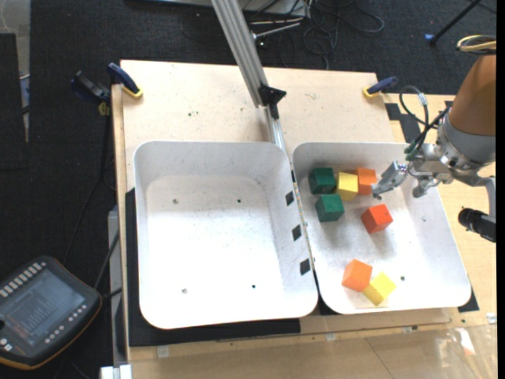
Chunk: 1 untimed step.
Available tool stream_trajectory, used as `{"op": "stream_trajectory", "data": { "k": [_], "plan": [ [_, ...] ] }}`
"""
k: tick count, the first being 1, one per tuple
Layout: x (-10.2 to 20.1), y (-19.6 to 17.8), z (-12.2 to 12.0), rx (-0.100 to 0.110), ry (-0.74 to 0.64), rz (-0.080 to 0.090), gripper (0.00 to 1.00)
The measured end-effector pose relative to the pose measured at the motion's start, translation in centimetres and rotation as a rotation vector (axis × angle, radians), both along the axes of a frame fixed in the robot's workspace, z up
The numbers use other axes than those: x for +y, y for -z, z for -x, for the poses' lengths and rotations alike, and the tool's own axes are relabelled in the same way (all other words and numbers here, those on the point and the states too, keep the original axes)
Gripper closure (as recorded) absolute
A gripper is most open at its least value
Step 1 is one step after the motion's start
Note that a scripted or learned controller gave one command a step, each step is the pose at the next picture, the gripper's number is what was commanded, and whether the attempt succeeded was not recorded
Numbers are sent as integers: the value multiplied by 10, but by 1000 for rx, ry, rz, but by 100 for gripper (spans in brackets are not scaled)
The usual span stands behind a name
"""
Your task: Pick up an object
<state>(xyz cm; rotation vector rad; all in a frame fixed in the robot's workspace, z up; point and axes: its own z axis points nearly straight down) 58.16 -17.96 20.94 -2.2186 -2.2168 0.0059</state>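
Note:
Several small blocks lie in the right bin [442,243]. A dark green block [322,180], a yellow block [348,183] and an orange block [366,180] form a row near its far side. A second green block [330,208] and a red block [377,218] sit just in front of them. Near the front edge an orange block [357,275] touches a yellow block [379,288]. My gripper [403,185] hovers above the bin, right of the orange block and behind the red one. It is open and holds nothing.
The left bin [158,290] shares a raised rim with the right one. A slanted metal pole [241,42] comes down to the bench behind the bins. Clamps sit at the bench's far corners, and a teach pendant [35,310] lies at lower left.

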Motion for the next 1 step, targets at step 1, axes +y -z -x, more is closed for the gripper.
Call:
{"op": "stream_trajectory", "data": {
  "k": [1],
  "plan": [
    [0,64,1,0,0,0,0]
  ]
}}
